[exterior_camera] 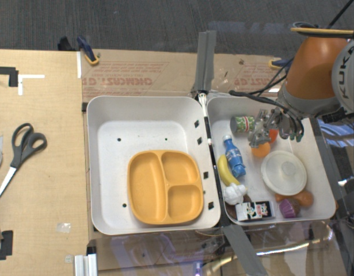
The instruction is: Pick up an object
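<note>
Right bin (320, 154) under end effector (262, 135)

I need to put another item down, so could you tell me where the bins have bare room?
The left bin has bare floor behind and left of the yellow divided plate. The right bin is crowded: bottle, banana, white lid and the hand leave little free.

Two bins sat side by side on the surface (38, 200). The left bin (102, 154) held a tray (165, 187). In the right bin (320, 194), a bottle (234, 158) lay at nine o'clock of a lid (285, 172), a can (243, 124) at eleven. Scissors (18, 154) lay at nine o'clock of the bins.
</note>
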{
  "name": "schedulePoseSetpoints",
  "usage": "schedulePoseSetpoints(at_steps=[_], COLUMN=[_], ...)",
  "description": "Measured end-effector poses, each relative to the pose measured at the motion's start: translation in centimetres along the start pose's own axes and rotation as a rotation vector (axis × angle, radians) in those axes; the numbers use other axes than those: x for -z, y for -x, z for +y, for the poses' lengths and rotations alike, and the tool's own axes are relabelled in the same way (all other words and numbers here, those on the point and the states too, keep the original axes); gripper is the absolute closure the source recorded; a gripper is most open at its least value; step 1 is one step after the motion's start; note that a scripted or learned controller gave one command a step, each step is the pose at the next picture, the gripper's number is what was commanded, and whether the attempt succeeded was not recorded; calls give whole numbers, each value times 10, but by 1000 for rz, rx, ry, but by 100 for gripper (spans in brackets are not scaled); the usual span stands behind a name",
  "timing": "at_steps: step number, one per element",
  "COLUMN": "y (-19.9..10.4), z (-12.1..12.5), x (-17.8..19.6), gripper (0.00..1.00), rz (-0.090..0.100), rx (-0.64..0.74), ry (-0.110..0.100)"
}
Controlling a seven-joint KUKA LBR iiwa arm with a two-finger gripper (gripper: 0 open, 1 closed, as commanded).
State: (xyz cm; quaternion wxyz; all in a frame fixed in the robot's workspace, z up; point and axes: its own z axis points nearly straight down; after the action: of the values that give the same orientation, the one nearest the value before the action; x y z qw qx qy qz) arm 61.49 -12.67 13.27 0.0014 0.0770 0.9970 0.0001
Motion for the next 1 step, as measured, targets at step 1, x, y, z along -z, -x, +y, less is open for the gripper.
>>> schedulePoseSetpoints(at_steps=[1], y=[20], z=[23], x=[106], gripper=[100], rz=[-2], rx=[-27], ry=[-1])
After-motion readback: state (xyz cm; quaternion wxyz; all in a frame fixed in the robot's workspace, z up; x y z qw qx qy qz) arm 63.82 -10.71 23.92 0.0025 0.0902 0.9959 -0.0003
